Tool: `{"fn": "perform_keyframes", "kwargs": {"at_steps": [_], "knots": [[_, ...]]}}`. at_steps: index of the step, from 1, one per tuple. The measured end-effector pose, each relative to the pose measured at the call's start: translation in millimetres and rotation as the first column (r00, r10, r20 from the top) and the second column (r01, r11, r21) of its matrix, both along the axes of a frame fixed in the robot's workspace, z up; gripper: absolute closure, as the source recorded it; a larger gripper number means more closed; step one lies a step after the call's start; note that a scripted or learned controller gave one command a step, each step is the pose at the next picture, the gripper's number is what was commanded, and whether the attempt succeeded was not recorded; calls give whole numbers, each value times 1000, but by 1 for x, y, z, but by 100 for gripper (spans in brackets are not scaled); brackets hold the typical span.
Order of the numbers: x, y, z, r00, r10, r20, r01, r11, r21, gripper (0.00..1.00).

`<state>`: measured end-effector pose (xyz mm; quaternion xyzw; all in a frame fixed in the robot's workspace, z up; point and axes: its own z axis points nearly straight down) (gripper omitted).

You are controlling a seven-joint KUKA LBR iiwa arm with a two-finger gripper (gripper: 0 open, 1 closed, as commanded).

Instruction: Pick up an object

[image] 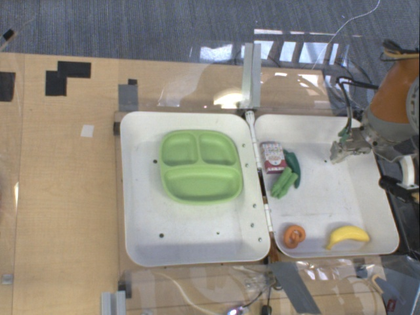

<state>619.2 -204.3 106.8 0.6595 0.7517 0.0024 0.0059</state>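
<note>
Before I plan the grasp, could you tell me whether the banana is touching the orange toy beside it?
Apart. The camera view shows bare white bin floor between the banana and the orange toy.

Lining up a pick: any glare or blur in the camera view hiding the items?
Camera view: glare sits on the clear panel behind the bins, off the items; banana and green pods read sharp; the tool is small and slightly soft.

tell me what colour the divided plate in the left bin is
Light green; the divided plate shows clearly in the camera view.
</note>
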Motion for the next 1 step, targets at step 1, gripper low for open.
{"fn": "perform_keyframes", "kwargs": {"at_steps": [1], "knots": [[52, 85, 55, 990, 141, -4, -141, 990, 3, 100]]}}
